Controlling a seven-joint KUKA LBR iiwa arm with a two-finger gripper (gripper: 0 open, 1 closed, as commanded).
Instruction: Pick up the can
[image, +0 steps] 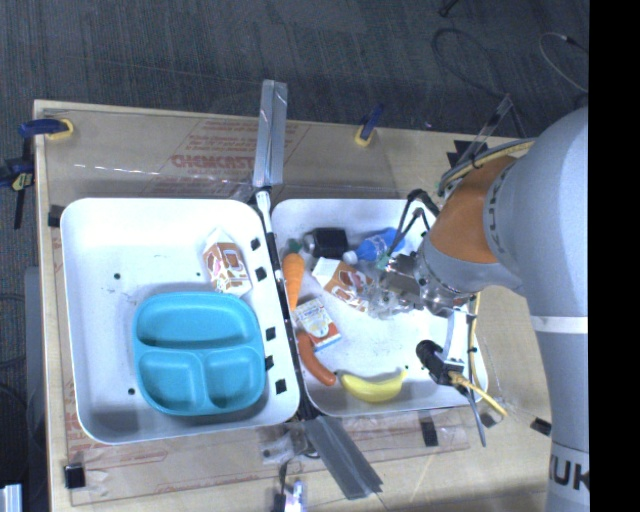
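Faintly, we read red "CHEMCAST" lettering (215, 160) on the clear sheet over the surface (130, 135), and "KU" on the arm (560, 300). The dark can (326, 240) lies on its side at the right bin's (345, 212) far edge, near the gripper (388, 295) but not touching it. We cannot tell how wide the gripper stands. Dark carpet (150, 50) surrounds the surface.
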